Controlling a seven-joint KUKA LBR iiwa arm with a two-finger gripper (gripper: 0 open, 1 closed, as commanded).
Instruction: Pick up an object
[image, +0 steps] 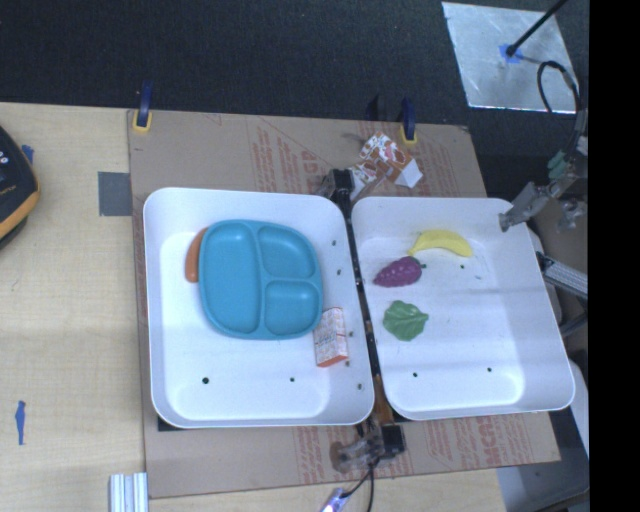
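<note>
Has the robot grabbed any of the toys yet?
Not yet. Nothing looks picked up: the yellow banana, purple grapes and green leaf all lie in the right bin. The gripper is at that bin's far right edge, with no toy at it. Reaching a toy, closing on it and lifting are all still left.

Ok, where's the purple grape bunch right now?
The purple grape bunch lies in the right bin, near its left wall, just below the yellow banana and above the green leaf.
</note>
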